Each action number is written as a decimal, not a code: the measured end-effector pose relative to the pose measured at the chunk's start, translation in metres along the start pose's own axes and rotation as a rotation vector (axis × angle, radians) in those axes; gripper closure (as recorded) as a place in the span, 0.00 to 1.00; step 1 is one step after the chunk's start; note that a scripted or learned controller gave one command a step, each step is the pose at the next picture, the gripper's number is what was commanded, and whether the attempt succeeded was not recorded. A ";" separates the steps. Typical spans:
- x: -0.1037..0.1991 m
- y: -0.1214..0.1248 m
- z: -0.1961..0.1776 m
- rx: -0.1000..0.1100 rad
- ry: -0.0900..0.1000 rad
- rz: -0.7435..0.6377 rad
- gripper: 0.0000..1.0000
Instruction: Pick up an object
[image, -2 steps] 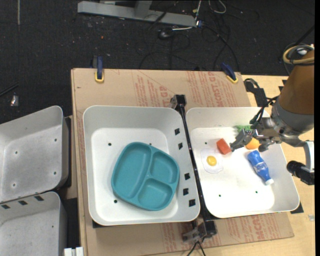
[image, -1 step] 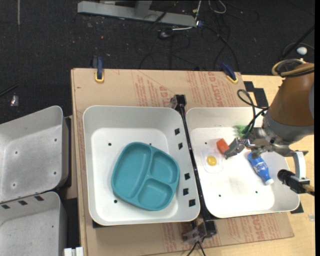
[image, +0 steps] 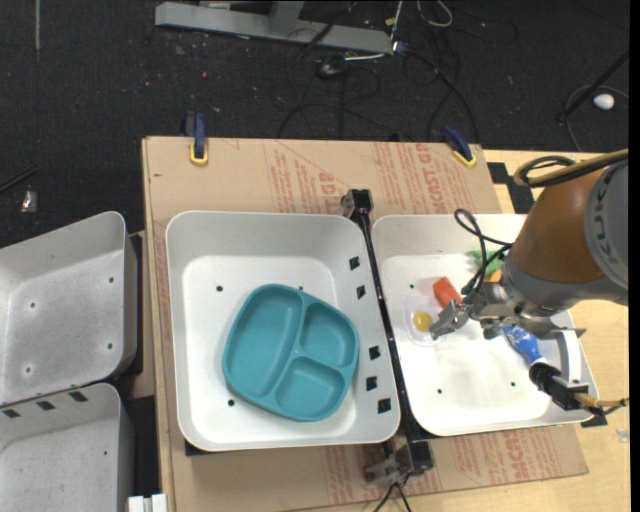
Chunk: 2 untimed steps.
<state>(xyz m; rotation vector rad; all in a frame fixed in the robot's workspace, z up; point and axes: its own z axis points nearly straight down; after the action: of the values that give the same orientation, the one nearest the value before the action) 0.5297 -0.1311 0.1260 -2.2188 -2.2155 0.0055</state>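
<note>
In the right bin an orange piece lies near the middle of the far half. A small yellow piece rests just in front of it, to the left. My gripper hangs low over the bin, right beside the yellow piece and just below the orange one. A blue object lies to the right of the gripper, partly under the wrist. Something green peeks out behind the arm near the bin's far right.
The left bin bears a teal divided plate. A black divider runs between the bins. The arm's grey and orange body covers the right bin's right side. White trays sit off the bench at left.
</note>
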 end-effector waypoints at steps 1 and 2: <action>0.000 0.002 -0.014 -0.007 -0.002 0.001 1.00; 0.003 0.008 -0.058 -0.011 -0.003 -0.004 1.00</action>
<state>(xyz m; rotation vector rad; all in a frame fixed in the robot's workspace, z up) 0.5378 -0.1282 0.1842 -2.2213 -2.2274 -0.0039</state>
